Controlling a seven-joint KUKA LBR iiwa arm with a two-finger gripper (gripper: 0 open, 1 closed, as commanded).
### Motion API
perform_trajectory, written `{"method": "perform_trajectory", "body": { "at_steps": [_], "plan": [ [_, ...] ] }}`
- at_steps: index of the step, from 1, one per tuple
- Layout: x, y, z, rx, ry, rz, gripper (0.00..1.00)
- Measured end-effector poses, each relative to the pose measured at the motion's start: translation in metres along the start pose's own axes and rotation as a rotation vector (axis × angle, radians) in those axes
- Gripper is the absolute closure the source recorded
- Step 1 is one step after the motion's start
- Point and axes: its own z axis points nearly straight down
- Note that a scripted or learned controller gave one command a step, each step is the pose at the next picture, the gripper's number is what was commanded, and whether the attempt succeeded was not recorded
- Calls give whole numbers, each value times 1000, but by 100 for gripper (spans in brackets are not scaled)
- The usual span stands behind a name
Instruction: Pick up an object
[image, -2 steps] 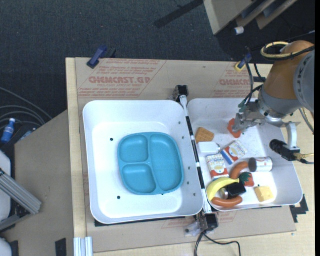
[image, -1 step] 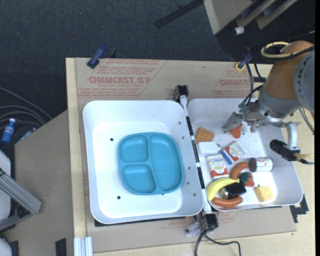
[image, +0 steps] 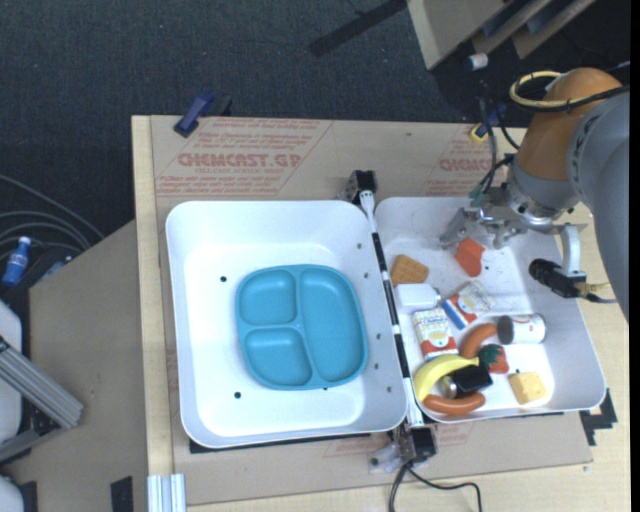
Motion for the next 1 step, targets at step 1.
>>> {"method": "perform_trajectory", "body": {
  "at_steps": [1],
  "plan": [
    [0, 1, -11, -3, -2, -1, 100]
  ]
}}
